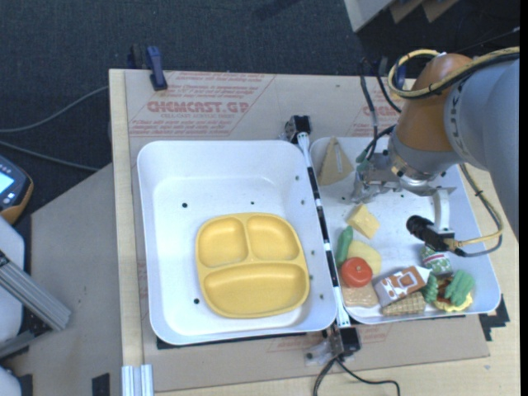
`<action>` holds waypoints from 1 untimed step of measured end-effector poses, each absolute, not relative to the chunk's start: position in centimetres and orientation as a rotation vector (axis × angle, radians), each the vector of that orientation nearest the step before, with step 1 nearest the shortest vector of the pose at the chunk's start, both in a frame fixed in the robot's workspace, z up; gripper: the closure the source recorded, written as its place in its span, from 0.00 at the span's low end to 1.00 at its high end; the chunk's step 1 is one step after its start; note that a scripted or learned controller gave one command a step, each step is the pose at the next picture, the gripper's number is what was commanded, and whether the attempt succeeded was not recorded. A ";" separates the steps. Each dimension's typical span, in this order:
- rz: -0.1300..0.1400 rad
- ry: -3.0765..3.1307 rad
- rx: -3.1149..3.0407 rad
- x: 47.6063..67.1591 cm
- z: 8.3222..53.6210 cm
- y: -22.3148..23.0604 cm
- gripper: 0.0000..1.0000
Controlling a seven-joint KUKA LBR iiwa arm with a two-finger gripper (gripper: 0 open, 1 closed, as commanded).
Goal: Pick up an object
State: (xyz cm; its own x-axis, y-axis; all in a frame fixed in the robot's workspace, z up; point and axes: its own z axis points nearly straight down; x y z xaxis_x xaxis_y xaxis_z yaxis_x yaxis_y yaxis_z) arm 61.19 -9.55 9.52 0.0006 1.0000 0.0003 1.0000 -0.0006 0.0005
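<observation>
Item: one end effector (pixel 373 186), hanging low over the far half of the right bin (pixel 394 242); whether it is released or clenched cannot be told from this view, and nothing is seen grasped. Nearest candidate for the pick: yellow block (pixel 363 221), lying flat on the bin floor just in front of the end effector, apart from it. Judged handling: a small toy-food piece, light, probably stiff with smooth faces that may slip; best taken across two opposite flat sides, straight from above. Second candidate: pale wedge (pixel 334 162), just to the left of the end effector and slightly behind it, close against the bin's far-left corner; its sloped faces look harder to clamp. Further in front: green pod (pixel 344 244), red tomato (pixel 356 271) and brown packet (pixel 400 283), crowded together with other small pieces near the bin's front rim. Open room: bare floor around the yellow block, more to its right than to its left; the wall shared with the left bin (pixel 165 188) stands near on the left. That bin holds a yellow divided plate (pixel 250 264), well apart. Both bins rest on the worktop (pixel 206 106).
</observation>
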 end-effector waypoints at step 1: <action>0.000 2.221 2.223 61.2 9.4 -9.5 0.00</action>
